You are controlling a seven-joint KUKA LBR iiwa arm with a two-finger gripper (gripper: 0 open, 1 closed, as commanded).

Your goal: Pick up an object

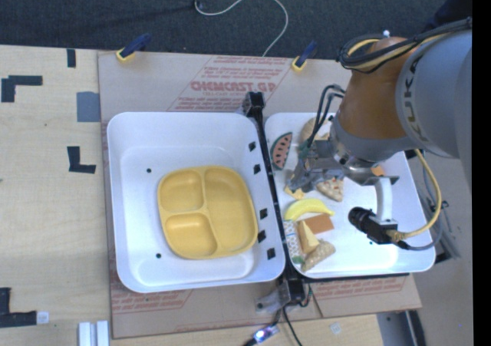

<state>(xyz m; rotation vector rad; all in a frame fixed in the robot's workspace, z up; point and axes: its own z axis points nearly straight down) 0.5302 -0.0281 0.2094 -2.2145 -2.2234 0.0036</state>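
Observation:
My gripper (pixel 305 178) reaches down into the right bin (pixel 414 260), near its left wall, with the grey and orange arm above it. Right under it lie toy foods: a yellow banana (pixel 305 209), an orange cheese wedge (pixel 317 225), a tan bread-like piece (pixel 331 187) and a speckled piece (pixel 317 253). A watermelon slice (pixel 281 150) lies just to the gripper's upper left. The fingers stand close over the pile, and I cannot make out anything held between them.
The left bin (pixel 130 153) holds a yellow divided plate (pixel 205 210). A black divider rail (pixel 265 183) runs between the two bins. A black cable connector (pixel 368 225) hangs off the arm over the right bin. Cardboard and wooden bench surround the bins.

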